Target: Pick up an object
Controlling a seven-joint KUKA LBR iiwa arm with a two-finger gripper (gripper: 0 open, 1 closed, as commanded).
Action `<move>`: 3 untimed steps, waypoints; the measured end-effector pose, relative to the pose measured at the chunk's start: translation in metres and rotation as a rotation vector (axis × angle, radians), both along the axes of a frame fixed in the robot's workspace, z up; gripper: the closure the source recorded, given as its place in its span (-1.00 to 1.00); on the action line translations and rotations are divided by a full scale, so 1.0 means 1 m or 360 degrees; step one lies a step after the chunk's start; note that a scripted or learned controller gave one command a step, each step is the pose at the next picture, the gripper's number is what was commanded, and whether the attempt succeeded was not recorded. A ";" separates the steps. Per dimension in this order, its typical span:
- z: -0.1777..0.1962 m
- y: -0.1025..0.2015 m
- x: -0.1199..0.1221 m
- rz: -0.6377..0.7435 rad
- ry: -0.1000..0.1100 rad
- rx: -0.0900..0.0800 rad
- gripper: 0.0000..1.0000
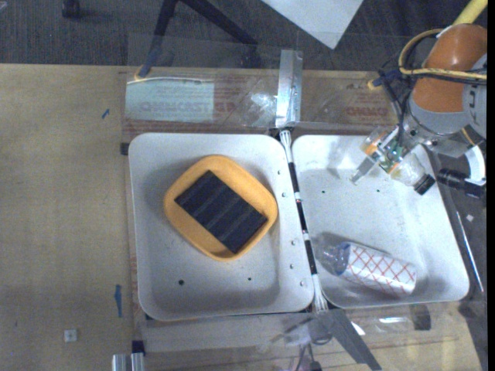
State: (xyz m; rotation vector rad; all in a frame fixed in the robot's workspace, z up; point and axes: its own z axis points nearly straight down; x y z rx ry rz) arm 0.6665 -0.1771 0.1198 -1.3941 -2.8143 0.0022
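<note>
A yellow pad-like object with a black ribbed top [220, 207] lies in the middle of the left bin [155, 284]. A clear plastic bottle with a red criss-cross label [370, 267] lies on its side near the front of the right bin [441, 238]. My gripper [380, 161] hangs over the back of the right bin, below the orange wrist band [455, 60]. It is well behind the bottle and apart from it. I see nothing held in it.
A metal divider post [289, 91] and clear plastic sheeting [209, 99] stand behind the bins. Cables [421, 45] loop around the wrist. Wooden bench [54, 207] stretches to the left of the bins.
</note>
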 end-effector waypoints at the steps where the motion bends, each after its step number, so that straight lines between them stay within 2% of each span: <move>1: 0.000 0.000 0.000 0.0000 0.0000 0.0001 -1.00; 2: 0.000 0.000 0.000 0.0000 0.0000 0.0001 -1.00; 3: 0.107 -0.002 -0.002 0.0073 -0.0012 -0.0002 -1.00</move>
